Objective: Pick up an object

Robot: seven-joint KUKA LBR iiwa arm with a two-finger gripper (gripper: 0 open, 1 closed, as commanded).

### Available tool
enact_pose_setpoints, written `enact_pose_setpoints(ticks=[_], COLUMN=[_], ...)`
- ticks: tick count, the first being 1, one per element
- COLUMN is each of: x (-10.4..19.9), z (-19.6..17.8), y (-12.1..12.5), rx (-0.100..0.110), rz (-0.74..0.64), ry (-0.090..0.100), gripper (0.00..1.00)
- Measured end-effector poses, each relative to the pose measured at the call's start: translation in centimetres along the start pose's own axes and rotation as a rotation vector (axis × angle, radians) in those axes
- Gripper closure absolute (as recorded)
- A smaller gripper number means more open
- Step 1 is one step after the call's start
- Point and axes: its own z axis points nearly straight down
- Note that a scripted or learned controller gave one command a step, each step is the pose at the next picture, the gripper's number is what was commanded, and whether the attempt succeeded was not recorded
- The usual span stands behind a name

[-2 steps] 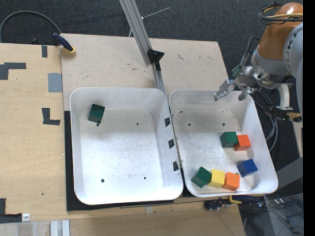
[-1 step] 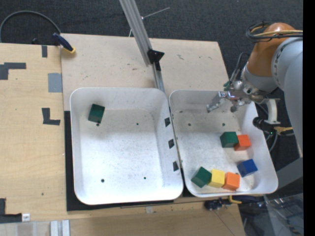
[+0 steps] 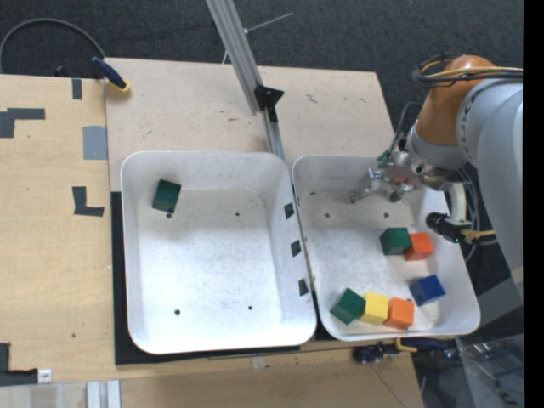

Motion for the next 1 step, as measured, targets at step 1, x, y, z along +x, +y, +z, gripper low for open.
enact_pose_setpoints(ticks=[1], x=[0.08], z=[-1.27], y=[0.14], rx=[-0.004], rz=[-0.002], ry=[0.0], gripper=[1.0])
